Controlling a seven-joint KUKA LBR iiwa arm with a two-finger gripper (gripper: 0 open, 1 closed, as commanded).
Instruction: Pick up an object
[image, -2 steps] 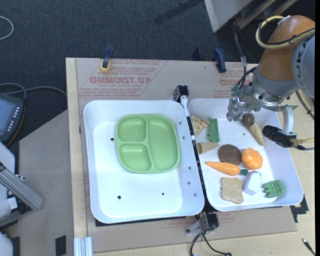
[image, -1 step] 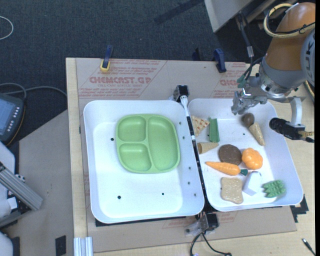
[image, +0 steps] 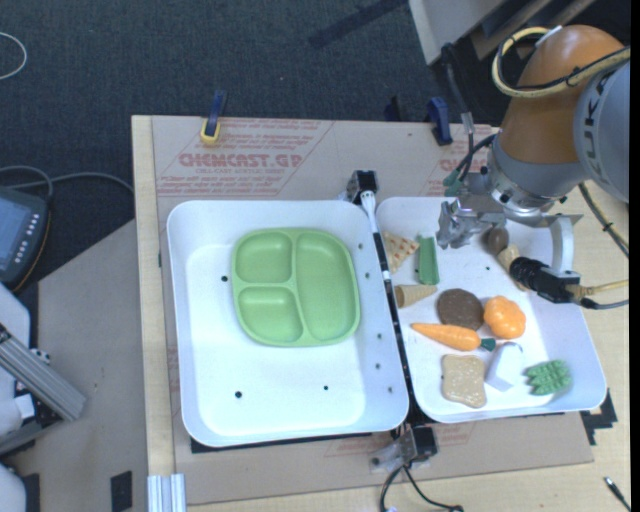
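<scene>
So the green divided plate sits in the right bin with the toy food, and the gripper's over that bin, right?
Not quite. The camera view shows the green divided plate in the left bin; the toy food lies in the right bin, and the gripper is over that one.

On the surface (image: 250, 160), two bins sit side by side. The left bin (image: 200, 380) holds a divided plate (image: 296, 287). The right bin (image: 585, 350) holds toy foods: carrot (image: 447, 336), bread slice (image: 464, 381).

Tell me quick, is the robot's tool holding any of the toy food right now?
Tool: cannot be told. It hangs over the far end of the right bin, near the green stick, with nothing seen in it.
</scene>
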